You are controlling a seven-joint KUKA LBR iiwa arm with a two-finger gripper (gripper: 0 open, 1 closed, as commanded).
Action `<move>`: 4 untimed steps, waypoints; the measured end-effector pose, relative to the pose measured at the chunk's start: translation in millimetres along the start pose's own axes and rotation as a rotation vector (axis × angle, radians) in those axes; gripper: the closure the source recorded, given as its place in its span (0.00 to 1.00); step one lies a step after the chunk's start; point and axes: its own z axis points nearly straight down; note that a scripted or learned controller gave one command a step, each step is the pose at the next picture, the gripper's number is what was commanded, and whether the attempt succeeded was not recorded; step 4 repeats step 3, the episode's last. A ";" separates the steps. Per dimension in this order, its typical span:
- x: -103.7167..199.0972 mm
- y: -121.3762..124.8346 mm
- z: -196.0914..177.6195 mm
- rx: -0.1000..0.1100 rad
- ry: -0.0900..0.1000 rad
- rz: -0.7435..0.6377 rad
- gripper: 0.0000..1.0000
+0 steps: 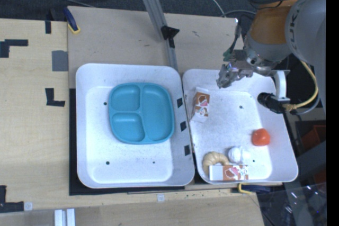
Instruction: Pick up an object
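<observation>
Approach is the step in hand: the gripper (pixel 226 78) hangs over the right bin's (pixel 275 114) far edge, holding nothing; whether it is open, I cannot tell. The carton (pixel 201 105) lies nearest, just beside it against the left wall. The next move calls for a descent onto it. The tomato (pixel 260 137), croissant (pixel 215 158), white lump (pixel 235 154) and box (pixel 230 172) sit well apart; the blue tray (pixel 141 113) fills the left bin (pixel 92 129).

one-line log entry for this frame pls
gripper: over right bin far edge, nothing held | nearest: small carton | left bin: blue tray
</observation>
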 end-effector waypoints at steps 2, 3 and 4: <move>91.8 -59.9 9.6 0.002 0.000 0.000 1.00; 145.6 -79.4 -7.9 -0.001 0.001 -0.003 1.00; 145.6 -79.4 -7.9 -0.001 0.001 -0.003 1.00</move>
